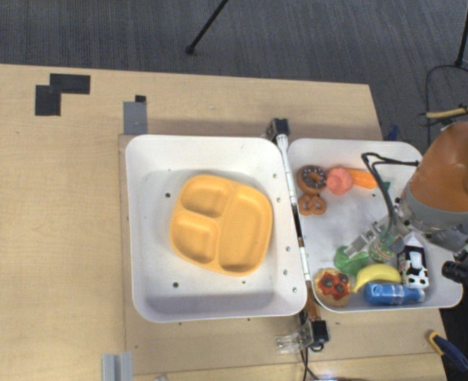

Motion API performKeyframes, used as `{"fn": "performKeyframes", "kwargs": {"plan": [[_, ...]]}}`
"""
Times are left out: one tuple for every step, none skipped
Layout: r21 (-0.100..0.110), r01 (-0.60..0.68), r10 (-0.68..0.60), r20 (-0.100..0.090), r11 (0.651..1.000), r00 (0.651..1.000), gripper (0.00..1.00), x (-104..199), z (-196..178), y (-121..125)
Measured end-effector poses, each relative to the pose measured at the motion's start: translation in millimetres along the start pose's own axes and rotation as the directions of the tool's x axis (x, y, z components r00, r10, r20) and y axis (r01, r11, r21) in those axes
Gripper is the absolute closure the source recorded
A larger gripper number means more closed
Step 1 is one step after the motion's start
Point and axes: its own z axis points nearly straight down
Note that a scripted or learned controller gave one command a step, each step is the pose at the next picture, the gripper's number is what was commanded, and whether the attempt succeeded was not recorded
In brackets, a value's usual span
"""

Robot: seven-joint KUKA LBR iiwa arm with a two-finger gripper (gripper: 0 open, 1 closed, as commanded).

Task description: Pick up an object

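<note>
Fingers (374,242) low over right bin (353,213)

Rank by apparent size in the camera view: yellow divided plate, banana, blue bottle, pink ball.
1. yellow divided plate, by far the largest
2-3. banana and blue bottle, too alike to separate
4. pink ball, smallest

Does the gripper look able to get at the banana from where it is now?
Probably yes. The gripper is low in the right bin, just above the banana, whose top is uncovered. The blue bottle and green toy crowd it closely.
</note>
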Motion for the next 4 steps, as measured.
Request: {"fn": "performKeyframes", "kwargs": {"plan": [[-0.002, 0.003, -0.003, -0.004, 1.000, 1.000, 1.00, 1, -11, 2], [0.002, 0.354, -0.354, -0.011, 0.935, 0.935, 1.00, 28, -18, 20], [-0.002, 0.655, -0.655, -0.010, 0.755, 0.755, 1.00, 14, -24, 29], [-0.003, 0.770, -0.770, -0.007, 0.638, 0.638, 1.00, -38, -63, 64]]}}
